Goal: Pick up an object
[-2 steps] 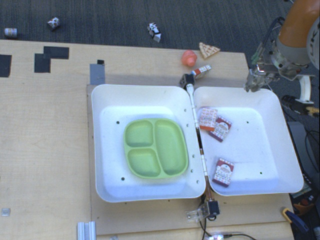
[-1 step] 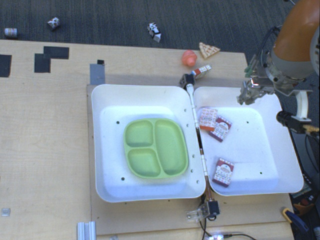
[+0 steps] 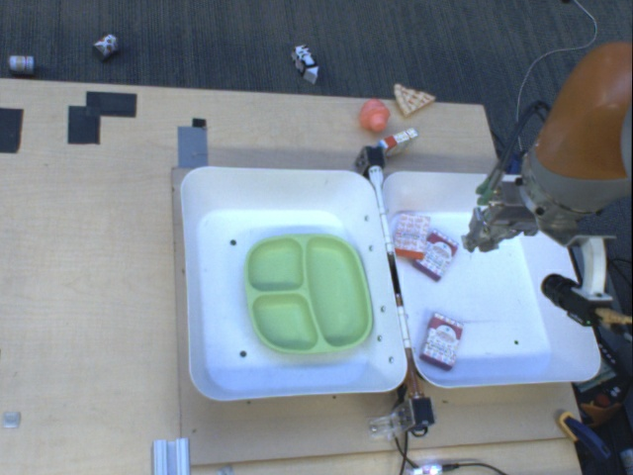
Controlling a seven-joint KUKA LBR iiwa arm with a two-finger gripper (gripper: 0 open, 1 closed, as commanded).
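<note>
over the right bin (image 3: 514,364), fingers (image 3: 482,237) state unclear; red box (image 3: 441,340) labels unreadable.

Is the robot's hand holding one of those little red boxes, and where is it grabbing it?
Nothing is held. The hand hangs over the right bin, beside the red box near the divider, with no box between its fingers.

Robot lab: plywood bench (image 3: 89,295), white bins (image 3: 198,265), loose cables (image 3: 554,57), carpet floor (image 3: 198,18).
</note>
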